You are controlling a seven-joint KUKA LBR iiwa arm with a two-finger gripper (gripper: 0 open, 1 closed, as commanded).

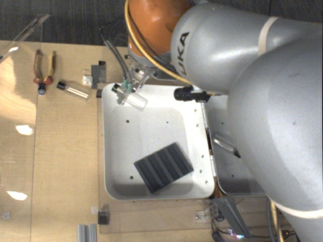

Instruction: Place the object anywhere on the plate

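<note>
Wooden bench, left white bin (108,150). The gripper (126,90) is seen at the bin's far left corner, its grip state indeterminable, with a pale translucent piece (137,102) at its tip. The dark ribbed slab (163,167), judged the plate, lies nearward and is set diagonally.

Grey arm (242,84) with orange band (156,14) reaching in from the right over the left white bin (113,150). Dark ribbed object (163,167) lying flat in that bin, near its front wall. Pliers (43,69) on the wooden tabletop (55,160), well apart to the left.
</note>
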